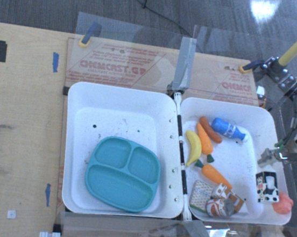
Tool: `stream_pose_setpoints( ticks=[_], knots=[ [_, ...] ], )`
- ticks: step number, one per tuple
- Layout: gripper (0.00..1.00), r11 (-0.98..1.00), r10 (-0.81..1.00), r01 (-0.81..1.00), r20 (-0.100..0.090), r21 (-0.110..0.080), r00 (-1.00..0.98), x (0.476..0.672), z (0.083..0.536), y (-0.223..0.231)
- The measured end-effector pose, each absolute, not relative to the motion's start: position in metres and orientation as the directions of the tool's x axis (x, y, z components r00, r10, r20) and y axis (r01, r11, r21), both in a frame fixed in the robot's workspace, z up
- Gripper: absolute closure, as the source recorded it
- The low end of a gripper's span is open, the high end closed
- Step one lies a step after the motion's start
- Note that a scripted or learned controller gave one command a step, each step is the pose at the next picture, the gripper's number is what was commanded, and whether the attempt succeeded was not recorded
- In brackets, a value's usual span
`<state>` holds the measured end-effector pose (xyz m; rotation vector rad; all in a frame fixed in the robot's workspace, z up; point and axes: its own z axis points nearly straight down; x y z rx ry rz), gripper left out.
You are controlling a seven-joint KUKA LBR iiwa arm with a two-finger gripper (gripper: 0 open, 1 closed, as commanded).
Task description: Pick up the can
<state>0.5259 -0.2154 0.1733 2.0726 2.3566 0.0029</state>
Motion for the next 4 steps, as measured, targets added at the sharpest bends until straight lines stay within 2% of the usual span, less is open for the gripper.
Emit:
stream_pose_setpoints(
  ticks=[2, 3, 4],
  knots=[
    [1.0, 0.118, 0.993, 0.993, -0.008, 0.013, -0.118, 0.526, 0.195, -0.221],
    [1.0, 0.278, 0.96, 0.96, -0.004, 0.005, -0.278, 0.583, 0.24, -0.164],
    [1.0, 0.262, 0.965, 0.965, -0.004, 0.003, -0.262, 0.668, 0.237, -0.219]
  ],
)
